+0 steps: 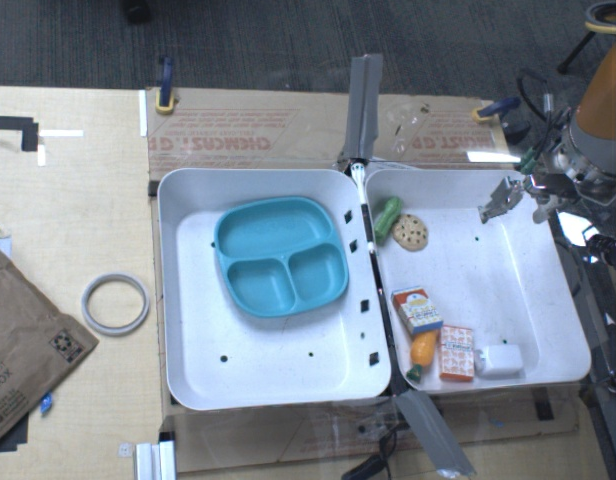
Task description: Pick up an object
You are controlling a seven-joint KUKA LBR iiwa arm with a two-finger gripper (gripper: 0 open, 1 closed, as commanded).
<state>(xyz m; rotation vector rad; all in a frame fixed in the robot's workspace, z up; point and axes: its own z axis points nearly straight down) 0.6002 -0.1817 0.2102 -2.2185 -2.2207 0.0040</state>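
While upright, carrot [422, 351] lengthwise near-far

Glossy plastic tray [281, 256], matt white bins [188, 298].

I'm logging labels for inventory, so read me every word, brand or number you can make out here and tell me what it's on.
"BOX": brown cardboard box, lower left; the rest of its print is cut off.
Red mirrored print on the cardboard sheet behind the bins: too blurred to read for certain.
Small carton and red packet in the right bin: print too small to read.
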